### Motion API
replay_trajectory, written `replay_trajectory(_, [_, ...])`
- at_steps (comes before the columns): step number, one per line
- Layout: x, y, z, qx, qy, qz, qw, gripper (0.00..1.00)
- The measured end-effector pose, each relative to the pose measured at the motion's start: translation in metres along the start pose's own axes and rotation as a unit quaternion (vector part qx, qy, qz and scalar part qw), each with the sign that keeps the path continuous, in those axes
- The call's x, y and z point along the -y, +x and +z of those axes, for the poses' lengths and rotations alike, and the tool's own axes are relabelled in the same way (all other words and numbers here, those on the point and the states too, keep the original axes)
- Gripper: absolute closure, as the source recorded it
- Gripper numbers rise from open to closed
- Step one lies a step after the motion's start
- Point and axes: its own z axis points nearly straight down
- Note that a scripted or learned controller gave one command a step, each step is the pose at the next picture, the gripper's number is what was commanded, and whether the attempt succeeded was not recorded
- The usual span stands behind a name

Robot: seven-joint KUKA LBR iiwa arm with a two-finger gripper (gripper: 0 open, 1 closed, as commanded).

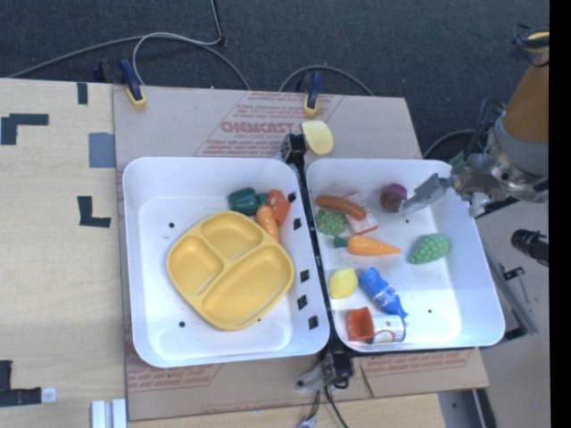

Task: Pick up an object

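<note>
**A:** Object nearest the gripper (pixel 419 197)?

**B:** A dark purple piece (pixel 393 196), just to the left of the gripper, near the far wall of the right bin (pixel 451 303). I cannot tell whether the gripper is open or closed, and nothing shows in its hold.

**A:** What else is in that bin?

**B:** A red sausage (pixel 339 206) beside a green leafy piece (pixel 331 223), an orange carrot (pixel 373 247) and a bumpy green piece (pixel 429 249). Nearer the camera are a yellow lemon (pixel 343 283), a blue bottle (pixel 382 292) touching it, and a red cup (pixel 360 323).

**A:** And the left bin (pixel 152 239)?

**B:** A yellow plate (pixel 231 268) with 3 compartments. Behind it lie a dark green piece (pixel 243 200), an orange piece (pixel 268 221) and a red piece (pixel 279 205), bunched together. 1 pale yellow piece (pixel 318 137) lies outside the 2 bins, on the cardboard (pixel 205 132).
</note>
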Motion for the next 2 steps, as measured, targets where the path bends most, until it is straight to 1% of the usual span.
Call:
replay_trajectory(1, [-0.065, 0.004, 0.078, -0.001, 0.001, 0.0, 1.0, 0.0])
replay_trajectory(2, [-0.093, 0.078, 0.13, -0.001, 0.001, 0.0, 1.0, 0.0])
